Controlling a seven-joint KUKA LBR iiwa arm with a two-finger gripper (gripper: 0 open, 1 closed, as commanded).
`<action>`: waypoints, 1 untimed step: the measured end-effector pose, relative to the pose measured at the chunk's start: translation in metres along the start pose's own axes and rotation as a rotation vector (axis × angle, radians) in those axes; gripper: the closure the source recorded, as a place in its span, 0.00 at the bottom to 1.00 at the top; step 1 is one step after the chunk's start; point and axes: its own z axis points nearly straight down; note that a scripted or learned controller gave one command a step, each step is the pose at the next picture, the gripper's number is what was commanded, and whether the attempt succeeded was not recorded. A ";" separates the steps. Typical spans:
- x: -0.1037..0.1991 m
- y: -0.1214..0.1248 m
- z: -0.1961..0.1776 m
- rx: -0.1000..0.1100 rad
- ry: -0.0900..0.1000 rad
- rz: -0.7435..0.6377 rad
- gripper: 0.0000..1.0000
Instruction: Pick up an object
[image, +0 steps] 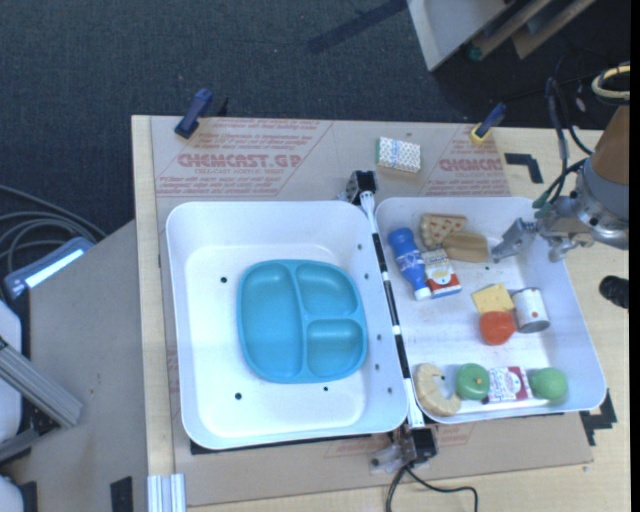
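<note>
Hovering over the right shallow white bin's (585, 345) far edge, the grey two-finger gripper (533, 241) looks spread, grasping nothing, near a tan wedge-shaped block (465, 247).

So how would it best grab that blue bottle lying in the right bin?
Probably from straight above, fingers closing across the middle of the blue bottle. It lies flat, its long side running along the bin's left wall, so the round body offers two opposite sides. The small carton sits against its lower end, so gripping nearer the upper half looks safer.
</note>
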 end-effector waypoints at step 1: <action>0.034 0.065 0.040 0.000 0.001 -0.001 0.00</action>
